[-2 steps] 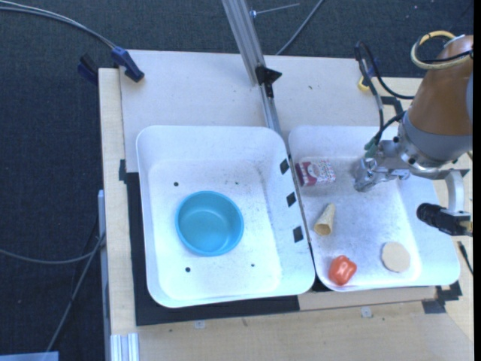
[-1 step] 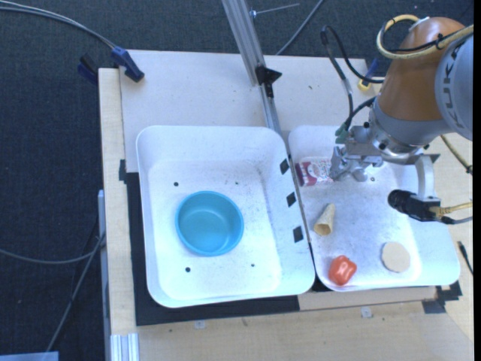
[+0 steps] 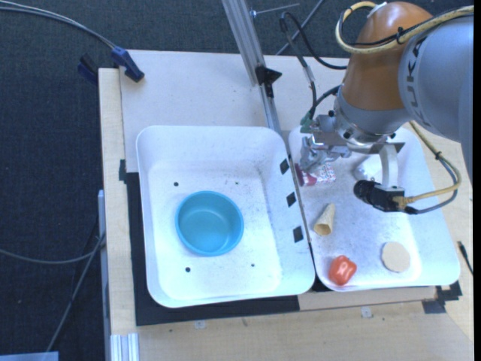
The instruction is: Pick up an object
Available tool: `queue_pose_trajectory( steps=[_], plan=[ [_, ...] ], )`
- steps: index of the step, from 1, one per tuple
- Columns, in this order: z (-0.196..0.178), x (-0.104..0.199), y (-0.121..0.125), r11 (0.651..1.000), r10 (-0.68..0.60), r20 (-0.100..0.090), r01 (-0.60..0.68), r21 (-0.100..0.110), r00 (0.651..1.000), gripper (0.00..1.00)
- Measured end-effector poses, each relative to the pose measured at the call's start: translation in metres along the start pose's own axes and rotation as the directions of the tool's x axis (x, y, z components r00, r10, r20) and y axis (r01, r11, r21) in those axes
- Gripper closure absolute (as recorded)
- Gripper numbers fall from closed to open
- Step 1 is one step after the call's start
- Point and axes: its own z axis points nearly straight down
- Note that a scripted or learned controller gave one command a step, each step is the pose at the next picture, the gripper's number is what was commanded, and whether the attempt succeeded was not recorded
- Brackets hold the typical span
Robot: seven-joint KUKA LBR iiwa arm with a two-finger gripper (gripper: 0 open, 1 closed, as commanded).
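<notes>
The gripper [image 3: 314,160] hung low at the right bin's [image 3: 443,265] ten o'clock corner, directly over a pink-and-white packet [image 3: 316,175]; whether its jaws had closed was impossible to tell. No lift showed, so the pick looked unfinished. A cone [image 3: 324,219], red pepper [image 3: 342,269] and biscuit [image 3: 395,256] lay toward six o'clock.

Hand [image 3: 314,159] low over a pink-white packet [image 3: 316,175] — blue bowl [image 3: 210,222] in the left bin [image 3: 161,153].

The table [image 3: 188,89] is pale, with a light wooden edge. Two shallow white bins lie on it side by side, touching: the left bin [image 3: 161,277] and the right bin [image 3: 432,265]. A black mat [image 3: 218,308] shows under their near edges. A blue clamp [image 3: 126,62] grips the table's far left corner.
</notes>
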Motion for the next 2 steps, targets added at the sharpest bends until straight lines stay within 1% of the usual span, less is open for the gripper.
queue_pose_trajectory(
  steps=[1, 2],
  plan=[
    [-0.002, 0.06, -0.008, 1.0, 0.0, 0.0, 0.0, 0.005, 1.0, 1.0],
    [-0.012, 0.097, 0.008, 1.0, 0.003, 0.002, -0.003, 0.001, 1.0, 1.0]
  ],
)
